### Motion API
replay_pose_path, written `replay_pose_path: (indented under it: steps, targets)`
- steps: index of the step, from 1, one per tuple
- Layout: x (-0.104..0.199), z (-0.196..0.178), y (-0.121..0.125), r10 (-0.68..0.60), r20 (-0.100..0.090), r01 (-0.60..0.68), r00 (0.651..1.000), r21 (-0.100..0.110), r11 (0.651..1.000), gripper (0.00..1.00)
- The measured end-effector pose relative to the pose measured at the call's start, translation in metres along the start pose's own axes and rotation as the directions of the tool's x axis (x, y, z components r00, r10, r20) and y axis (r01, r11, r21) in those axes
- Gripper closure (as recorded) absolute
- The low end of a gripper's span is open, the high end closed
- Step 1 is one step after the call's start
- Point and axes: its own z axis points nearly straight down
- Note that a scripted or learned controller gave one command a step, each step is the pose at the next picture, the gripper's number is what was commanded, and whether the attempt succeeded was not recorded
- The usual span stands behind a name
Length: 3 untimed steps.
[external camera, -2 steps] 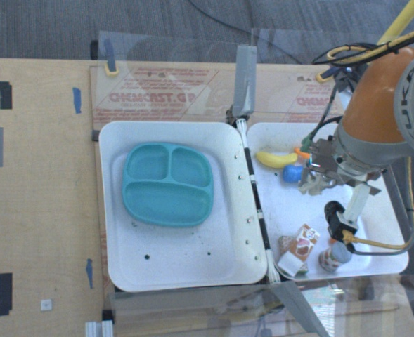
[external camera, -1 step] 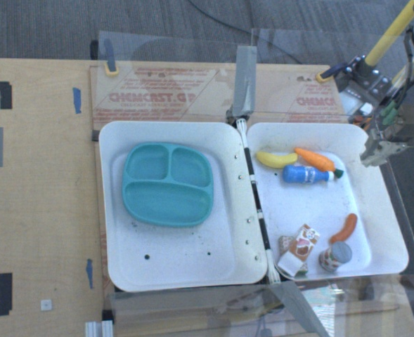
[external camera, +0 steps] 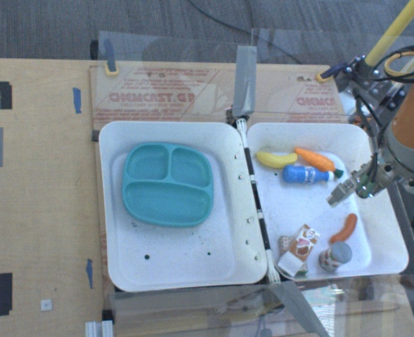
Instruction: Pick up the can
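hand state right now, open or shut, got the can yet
hand: open, holding nothing, over the right bin; the can lies apart from it, near the bin's front edge, beside the sausage.

KUKA iiwa arm: visible external features

The arm (external camera: 403,135) shows a grey casing with an orange band above the wrist. Black cables loop in a bundle beside the upper links. The gripper (external camera: 341,190) is a small metallic grey assembly with dark and greenish fittings at its base, tapering to pale grey fingers (external camera: 335,196).
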Motion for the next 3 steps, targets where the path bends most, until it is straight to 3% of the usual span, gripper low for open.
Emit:
replay_pose_path:
  steps: [1, 2, 3]
  targets:
    - [-0.001, 0.036, 0.034, 0.010, 0.000, -0.010, 1.000, -0.001, 1.000, 1.00]
    - [-0.001, 0.035, 0.034, 0.011, 0.000, -0.011, 1.000, -0.001, 1.000, 0.00]
    - [-0.064, 0.086, 0.057, 0.146, 0.003, -0.146, 0.989, -0.004, 0.989, 0.00]
